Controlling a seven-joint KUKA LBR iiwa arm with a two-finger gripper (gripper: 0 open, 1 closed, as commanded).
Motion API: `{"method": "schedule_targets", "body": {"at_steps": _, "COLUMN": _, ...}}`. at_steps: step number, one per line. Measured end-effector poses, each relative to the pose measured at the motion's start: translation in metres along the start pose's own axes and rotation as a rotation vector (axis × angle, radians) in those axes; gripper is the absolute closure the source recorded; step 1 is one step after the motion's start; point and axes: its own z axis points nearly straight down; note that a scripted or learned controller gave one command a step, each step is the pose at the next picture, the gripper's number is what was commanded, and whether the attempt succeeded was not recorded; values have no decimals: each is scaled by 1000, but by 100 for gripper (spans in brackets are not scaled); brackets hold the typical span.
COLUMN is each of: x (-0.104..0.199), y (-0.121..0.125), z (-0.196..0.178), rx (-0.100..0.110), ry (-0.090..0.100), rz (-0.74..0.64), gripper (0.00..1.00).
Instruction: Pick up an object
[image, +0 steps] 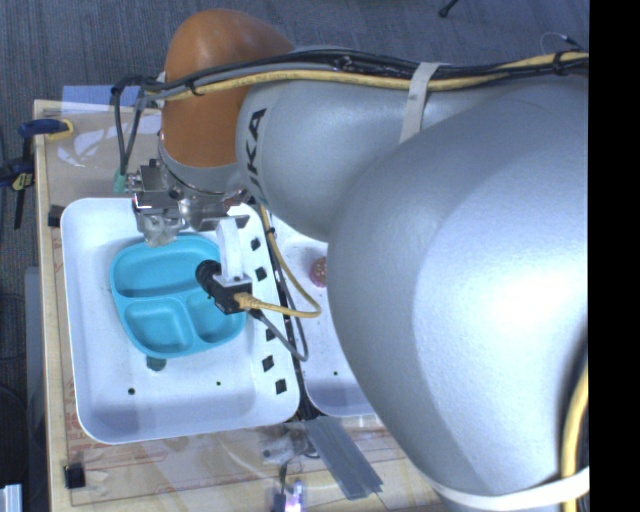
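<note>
A light blue divided tray (170, 300) lies in the left white bin (110, 410), filling its upper middle. My gripper (157, 228) hangs below the orange band (205, 90), right over the tray's far left rim; whether it touches the rim is unclear. A small teal piece (155, 363) peeks out from under the tray's near edge. A black fitting with a yellow cable (225, 290) hangs over the tray's right side.
The grey arm (450, 250) covers most of the right bin (335, 400); a small pinkish object (318, 270) shows there beside the arm. The left bin's near floor is bare white. A blue clamp (40, 128) sits at the bench's far left corner.
</note>
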Motion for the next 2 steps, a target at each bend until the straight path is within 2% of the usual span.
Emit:
{"method": "schedule_targets", "body": {"at_steps": 1, "x": 30, "y": -26, "z": -30, "rx": -3, "ry": 1, "rz": 45, "gripper": 100}}
{"method": "schedule_targets", "body": {"at_steps": 2, "x": 18, "y": -22, "z": -31, "rx": -4, "ry": 1, "rz": 53, "gripper": 100}}
